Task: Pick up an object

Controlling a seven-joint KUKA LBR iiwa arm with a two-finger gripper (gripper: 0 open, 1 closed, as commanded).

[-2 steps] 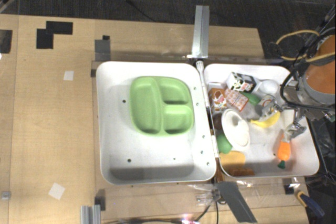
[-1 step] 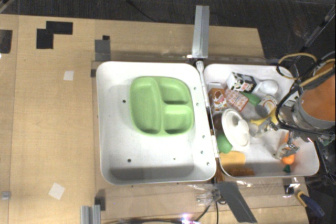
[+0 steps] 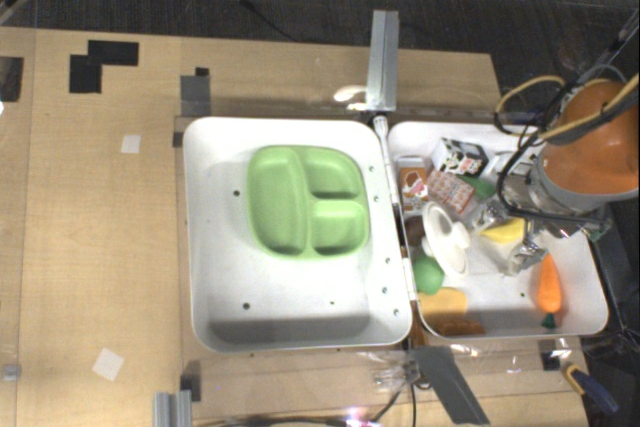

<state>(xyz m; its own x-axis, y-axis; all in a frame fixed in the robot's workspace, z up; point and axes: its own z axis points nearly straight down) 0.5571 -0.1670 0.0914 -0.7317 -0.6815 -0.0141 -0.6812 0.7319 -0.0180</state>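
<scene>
The right bin (image 3: 580,315) holds several small objects: a white cup (image 3: 445,235), a green ball (image 3: 428,275), a yellow block (image 3: 445,300), a brown piece (image 3: 458,323), an orange carrot (image 3: 549,287), a yellow item (image 3: 503,232), and printed cartons (image 3: 455,177) near the back. My gripper (image 3: 520,253) is low inside this bin, just right of the yellow item and left of the carrot. The grey wrist with its orange band (image 3: 600,140) hangs over the bin's right side and hides what lies under it.
The left bin (image 3: 215,315) holds a green divided plate (image 3: 305,200) near its middle. A metal post (image 3: 384,60) stands behind the wall between the bins. Cables (image 3: 530,100) loop at the arm's back.
</scene>
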